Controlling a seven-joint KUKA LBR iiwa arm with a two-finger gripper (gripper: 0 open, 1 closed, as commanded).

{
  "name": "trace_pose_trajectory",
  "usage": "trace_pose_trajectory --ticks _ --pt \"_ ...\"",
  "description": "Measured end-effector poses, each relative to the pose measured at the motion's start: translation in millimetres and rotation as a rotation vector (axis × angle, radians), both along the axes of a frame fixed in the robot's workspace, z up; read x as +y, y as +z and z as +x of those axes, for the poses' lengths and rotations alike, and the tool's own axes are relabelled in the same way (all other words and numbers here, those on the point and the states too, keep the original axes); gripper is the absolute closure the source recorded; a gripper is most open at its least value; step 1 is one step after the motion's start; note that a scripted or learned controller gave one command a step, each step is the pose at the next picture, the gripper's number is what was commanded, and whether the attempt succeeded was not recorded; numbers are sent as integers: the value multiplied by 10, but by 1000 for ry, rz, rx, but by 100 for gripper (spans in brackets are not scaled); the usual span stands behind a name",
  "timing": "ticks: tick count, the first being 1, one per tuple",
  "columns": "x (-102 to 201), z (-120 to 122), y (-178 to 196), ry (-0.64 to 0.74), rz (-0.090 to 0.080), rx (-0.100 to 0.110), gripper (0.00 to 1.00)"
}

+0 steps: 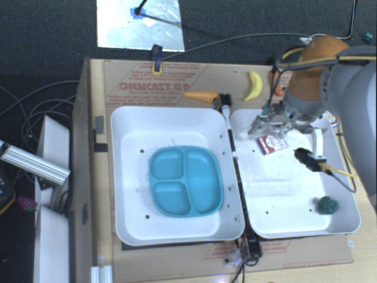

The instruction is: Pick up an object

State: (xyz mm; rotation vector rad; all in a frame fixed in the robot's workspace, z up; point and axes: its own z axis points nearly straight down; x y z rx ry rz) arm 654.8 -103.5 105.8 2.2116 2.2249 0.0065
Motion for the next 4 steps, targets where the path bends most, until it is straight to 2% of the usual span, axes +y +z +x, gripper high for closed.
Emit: trace_pose_trajectory --ticks 1,2,3,4 --pt "-163 -102 -151 -2 -1 -9 0" --pt "-156 -74 -17 -1 0 -17 100" --pt "-1046 -498 417 -7 -5 3 100" --pt "-1016 -493 406 -5 -1 4 0"
